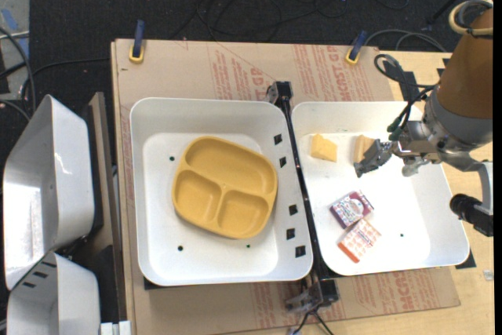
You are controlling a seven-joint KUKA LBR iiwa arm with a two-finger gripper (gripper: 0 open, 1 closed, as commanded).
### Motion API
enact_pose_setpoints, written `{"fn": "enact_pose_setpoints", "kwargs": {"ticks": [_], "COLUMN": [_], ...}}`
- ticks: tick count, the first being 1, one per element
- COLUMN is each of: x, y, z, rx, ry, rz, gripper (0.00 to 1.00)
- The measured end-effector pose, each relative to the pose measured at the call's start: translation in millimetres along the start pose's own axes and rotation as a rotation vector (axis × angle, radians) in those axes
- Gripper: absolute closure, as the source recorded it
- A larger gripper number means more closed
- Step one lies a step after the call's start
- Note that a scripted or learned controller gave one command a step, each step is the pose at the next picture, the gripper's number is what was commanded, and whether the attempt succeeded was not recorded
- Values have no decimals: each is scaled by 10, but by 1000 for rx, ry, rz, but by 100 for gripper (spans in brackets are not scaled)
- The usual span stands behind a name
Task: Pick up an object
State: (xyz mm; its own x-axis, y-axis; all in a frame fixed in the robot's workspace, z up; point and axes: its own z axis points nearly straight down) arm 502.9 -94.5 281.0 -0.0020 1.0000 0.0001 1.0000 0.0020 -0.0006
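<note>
In the right bin (439,247) lie a yellow wedge-shaped block (323,147), a tan block (361,147), a purple packet (351,209) and an orange-and-white packet (360,239). My gripper (371,160) reaches in from the right and hangs over the bin's upper middle. Its dark tip is right beside the tan block's right edge and partly overlaps it. I see nothing clearly held in it. The packets lie below and left of the gripper, apart from it.
The left bin (149,169) holds a yellow divided plate (224,187). A black divider (296,184) runs between the bins. The arm's grey wrist and orange band (471,82) stand over the right bin's upper right corner. Cardboard lies under both bins.
</note>
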Motion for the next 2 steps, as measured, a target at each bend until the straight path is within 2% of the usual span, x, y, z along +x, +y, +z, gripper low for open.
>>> {"fn": "enact_pose_setpoints", "kwargs": {"ticks": [2], "x": [-49], "y": [144], "z": [1185], "rx": [5], "ry": [1], "rz": [5], "gripper": [0]}}
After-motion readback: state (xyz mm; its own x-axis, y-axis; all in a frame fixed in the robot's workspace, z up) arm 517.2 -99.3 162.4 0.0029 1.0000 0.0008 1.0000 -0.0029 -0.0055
